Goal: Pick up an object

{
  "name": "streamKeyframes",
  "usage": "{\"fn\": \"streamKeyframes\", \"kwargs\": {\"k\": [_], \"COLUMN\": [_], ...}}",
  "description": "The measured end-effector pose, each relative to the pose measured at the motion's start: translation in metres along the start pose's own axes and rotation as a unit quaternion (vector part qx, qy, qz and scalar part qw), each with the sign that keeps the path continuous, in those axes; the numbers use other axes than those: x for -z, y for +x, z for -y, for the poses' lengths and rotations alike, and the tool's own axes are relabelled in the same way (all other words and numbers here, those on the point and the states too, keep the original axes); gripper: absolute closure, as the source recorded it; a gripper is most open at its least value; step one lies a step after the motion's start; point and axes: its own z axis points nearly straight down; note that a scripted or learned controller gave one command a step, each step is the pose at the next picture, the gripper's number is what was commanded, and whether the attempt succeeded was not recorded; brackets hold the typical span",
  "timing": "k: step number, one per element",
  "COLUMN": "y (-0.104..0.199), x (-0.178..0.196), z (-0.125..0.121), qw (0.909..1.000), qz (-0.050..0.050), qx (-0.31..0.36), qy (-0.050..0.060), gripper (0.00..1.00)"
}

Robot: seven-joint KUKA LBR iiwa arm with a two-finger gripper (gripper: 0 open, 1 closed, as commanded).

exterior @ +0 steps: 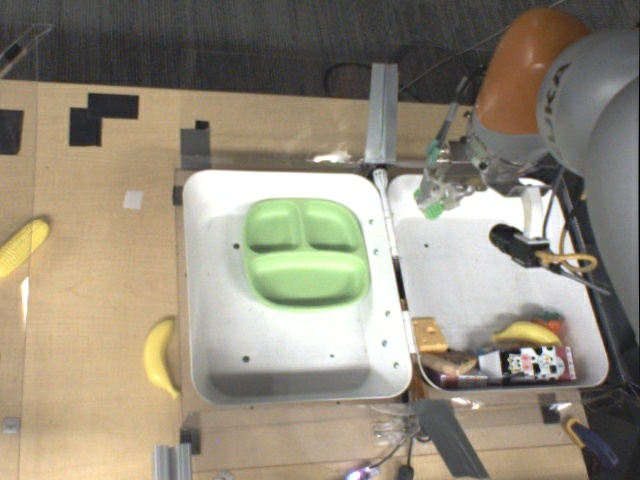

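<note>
Camera view looks down on the table [100, 298]; its left bin [205, 368] carries a green divided plate [303, 251], and the right bin [460, 278] has clutter along its near wall. The gripper [437, 190] hovers at that bin's far left corner, well apart from the clutter; clenched or released, I cannot tell. The likeliest target is the small banana [527, 332] just beside a black-and-white box [535, 365]: descend centred on it and close across its narrow width

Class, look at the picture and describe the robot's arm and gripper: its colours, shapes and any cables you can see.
The arm is a thick, rounded tube of smooth grey shell, with a glossy orange band above the wrist. The gripper is small, of pale metal, with greenish spots. Thin dark cables run along the wrist beside it.
</note>
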Motion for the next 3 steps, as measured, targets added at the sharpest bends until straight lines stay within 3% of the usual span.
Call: {"fn": "streamKeyframes", "kwargs": {"k": [1,2,3], "y": [-0.049,-0.049,-0.061], "x": [-0.026,-0.025,-0.109], "z": [0.008,0.007,0.019], "qw": [0.9973,0.9974,0.9988], "qz": [0.000,0.000,0.000], "qx": [-0.073,-0.073,-0.049], "qy": [0.004,0.003,0.000], "gripper": [1.00,0.00,0.00]}}
